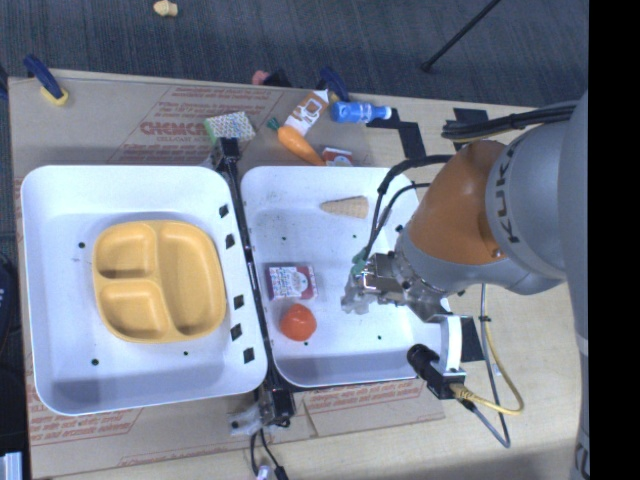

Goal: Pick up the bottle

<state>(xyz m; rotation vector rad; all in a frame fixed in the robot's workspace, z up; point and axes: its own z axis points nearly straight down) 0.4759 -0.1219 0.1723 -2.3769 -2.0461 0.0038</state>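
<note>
Left bin (40, 268): a shallow white bin that holds a yellow divided plate (158, 279) with three compartments, lying flat near the bin's middle.
Right bin (330, 363): white, touching the left bin along a row of black clips.
Small packet (290, 281): red and white, flat on the right bin's floor, towards its left side.
Tomato (297, 322): a round red-orange piece just below the packet, near the bin's front wall.
Cone (345, 206): a tan wedge-shaped piece lying near the right bin's back wall.
Behind the bins: a green patterned sponge (229, 126), a carrot (298, 145) and a white and orange tube (306, 113) on the cardboard.
Bottle (360, 113): small, blue, on its side on the bench behind the right bin, just right of the tube, well apart from the gripper.
Gripper (360, 290): low over the right part of the right bin, right of the packet; whether its fingers are open or closed cannot be told.
Arm (470, 218): grey with an orange band, reaching in from the right.
</note>
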